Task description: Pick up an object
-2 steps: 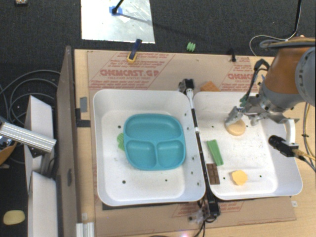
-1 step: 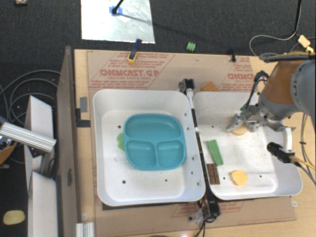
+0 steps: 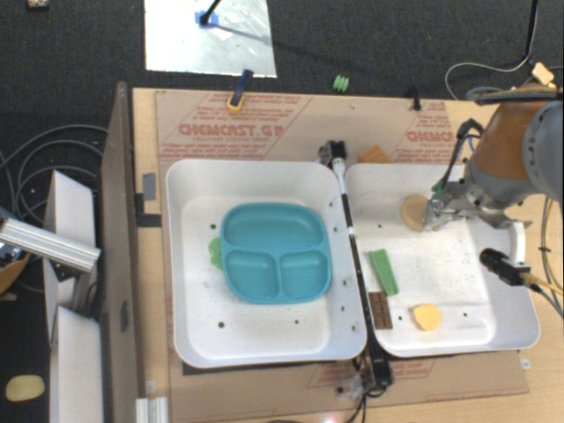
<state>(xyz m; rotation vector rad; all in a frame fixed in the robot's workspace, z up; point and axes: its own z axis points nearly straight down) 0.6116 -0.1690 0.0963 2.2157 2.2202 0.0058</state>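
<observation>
Gripper (image 3: 434,214) sits just beside tan round piece (image 3: 413,212) in right bin (image 3: 493,324).

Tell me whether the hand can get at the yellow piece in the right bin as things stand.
Probably yes. The yellow piece lies alone on the bin floor near the front wall, apart from the green strip and brown bar. The hand is in the same bin, nothing between.

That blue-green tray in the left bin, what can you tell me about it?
The divided tray is teal, looks like smooth moulded plastic, and has rounded corners. It has three compartments: one long one across the far side and two smaller ones on the near side. It lies flat, right way up, on the floor of the left bin. A small green piece pokes out from under its left edge.
</observation>
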